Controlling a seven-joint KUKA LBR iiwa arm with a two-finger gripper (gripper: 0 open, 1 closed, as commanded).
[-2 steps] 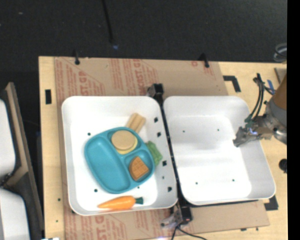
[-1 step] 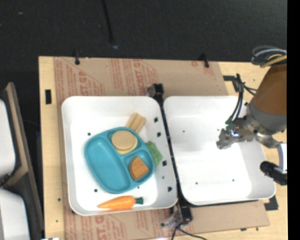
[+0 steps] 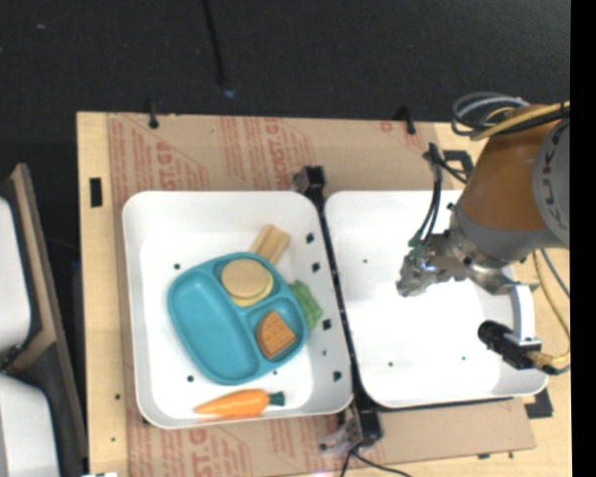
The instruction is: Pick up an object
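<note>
Gripper (image 3: 413, 274) is seen low over the right bin (image 3: 377, 366); finger state cannot be told. Blue tray (image 3: 214, 331) lies in the left bin (image 3: 149, 266).

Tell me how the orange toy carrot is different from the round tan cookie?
The orange toy carrot is long and pointed with a green tip; the round tan cookie is flat and pale. The carrot lies on the bin floor; the cookie sits in the blue divided tray. Both are in the left white bin.

Grey arm (image 3: 521, 229) (orange band, black cables).
</note>
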